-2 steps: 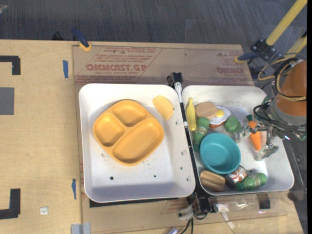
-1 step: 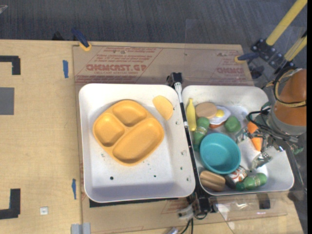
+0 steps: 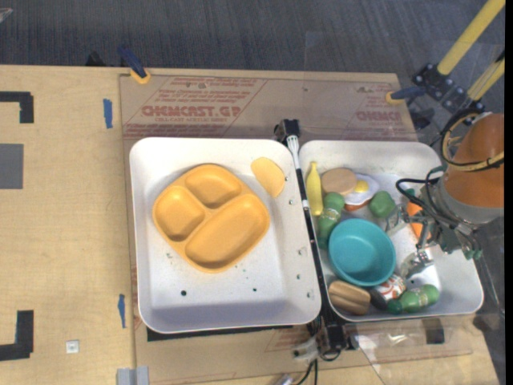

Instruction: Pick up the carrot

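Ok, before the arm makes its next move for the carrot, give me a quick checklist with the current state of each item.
1. Carrot located, near the right side of the right bin: ok.
2. Gripper over the right bin, close to the carrot: ok.
3. Carrot in the grasp: cannot tell; the arm covers part of it.
4. Free room around the carrot: not ok; the teal bowl and a green vegetable sit close by.
5. Left bin with the orange plate out of the way: ok.
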You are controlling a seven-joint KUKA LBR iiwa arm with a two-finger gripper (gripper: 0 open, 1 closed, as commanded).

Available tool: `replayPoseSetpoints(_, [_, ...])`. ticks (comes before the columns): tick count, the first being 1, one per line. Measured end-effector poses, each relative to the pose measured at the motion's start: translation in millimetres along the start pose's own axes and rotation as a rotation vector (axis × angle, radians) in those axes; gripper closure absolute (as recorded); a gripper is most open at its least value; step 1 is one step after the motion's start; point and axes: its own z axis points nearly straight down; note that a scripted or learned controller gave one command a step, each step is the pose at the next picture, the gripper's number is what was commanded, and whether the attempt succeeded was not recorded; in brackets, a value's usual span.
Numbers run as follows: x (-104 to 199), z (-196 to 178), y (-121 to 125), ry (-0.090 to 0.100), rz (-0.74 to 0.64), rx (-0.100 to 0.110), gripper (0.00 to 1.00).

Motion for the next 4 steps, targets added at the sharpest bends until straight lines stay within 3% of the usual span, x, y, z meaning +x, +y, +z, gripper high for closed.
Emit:
replayPoseSetpoints(1, [-6.0, -14.0, 0.3, -0.017, -0.002, 0.005, 1.00])
replayPoseSetpoints(2, [25.4, -2.5, 46.6, -0.007, -0.226, 0.011, 1.00])
replayPoseSetpoints(3, [15.4, -1.8, 44.0, -0.006, -0.633, 0.003, 1.00])
replayPoseSetpoints(4, [29.4, -2.6, 55.4, -0.011, -0.745, 0.011, 1.00])
